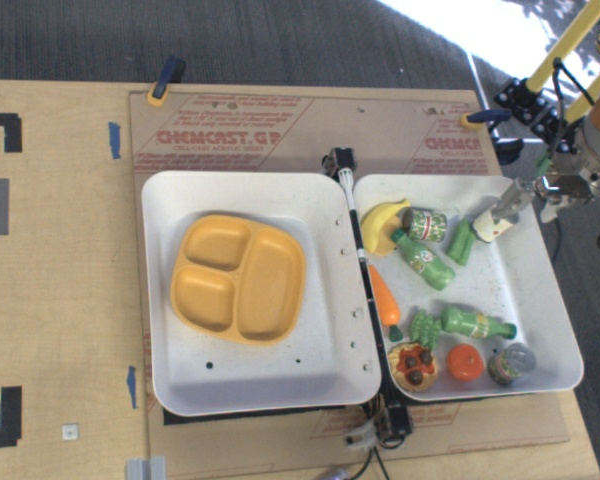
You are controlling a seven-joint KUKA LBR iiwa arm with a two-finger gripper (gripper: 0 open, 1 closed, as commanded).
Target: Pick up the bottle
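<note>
Bench (60, 298), two white bins side by side. Left bin (170, 368): one yellow divided plate (240, 278) near its centre, lying flat.

Right bin (540, 298), crowded. Banana (380, 223) at 10 o'clock, against the dividing wall. Just right of it a small green-labelled can (425, 225) on its side. Green bottle (423, 260) below the can, lying down, tilted, cap toward 10 o'clock; touching or nearly touching the can. A small green piece (461, 242) just right of that. Carrot (384, 297) along the left wall at 8 o'clock. Second green bottle (475, 323) lying flat toward 5 o'clock, neck pointing to 3 o'clock. Along the near rim: a small dish of mixed fruit (414, 364), a tomato (465, 362), a grey lidded item (510, 362).

Gripper (495, 226) at the bin's 1 o'clock corner, low over the floor, well apart from both bottles. Whether its fingers are apart or together, cannot tell. Nothing visibly held.
</note>
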